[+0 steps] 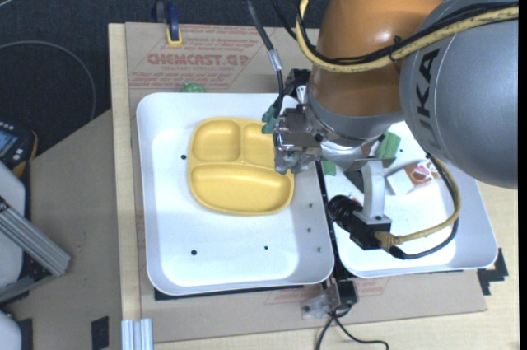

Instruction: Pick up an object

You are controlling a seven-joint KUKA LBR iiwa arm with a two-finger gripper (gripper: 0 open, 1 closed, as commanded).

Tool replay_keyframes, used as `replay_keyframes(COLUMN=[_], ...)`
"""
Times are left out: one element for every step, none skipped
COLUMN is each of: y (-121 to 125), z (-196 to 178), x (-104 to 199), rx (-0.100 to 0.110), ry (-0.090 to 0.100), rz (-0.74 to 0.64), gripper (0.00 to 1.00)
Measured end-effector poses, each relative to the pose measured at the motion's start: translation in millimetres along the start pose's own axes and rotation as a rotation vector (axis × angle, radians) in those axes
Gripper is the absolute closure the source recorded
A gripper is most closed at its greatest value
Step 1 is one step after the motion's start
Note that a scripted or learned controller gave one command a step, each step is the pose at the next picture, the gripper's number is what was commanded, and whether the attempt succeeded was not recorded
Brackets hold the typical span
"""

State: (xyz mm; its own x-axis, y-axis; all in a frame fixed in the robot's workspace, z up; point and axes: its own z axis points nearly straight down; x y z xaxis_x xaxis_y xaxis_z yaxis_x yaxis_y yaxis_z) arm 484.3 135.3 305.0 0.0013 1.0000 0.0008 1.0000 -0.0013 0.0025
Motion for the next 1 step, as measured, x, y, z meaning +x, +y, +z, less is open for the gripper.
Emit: replay_keyframes(y=[-4.2], z=[-46.1], x=[-51.6], rx=[-0.005], ry=[-0.001], rz=[0.004], gripper=[1.0])
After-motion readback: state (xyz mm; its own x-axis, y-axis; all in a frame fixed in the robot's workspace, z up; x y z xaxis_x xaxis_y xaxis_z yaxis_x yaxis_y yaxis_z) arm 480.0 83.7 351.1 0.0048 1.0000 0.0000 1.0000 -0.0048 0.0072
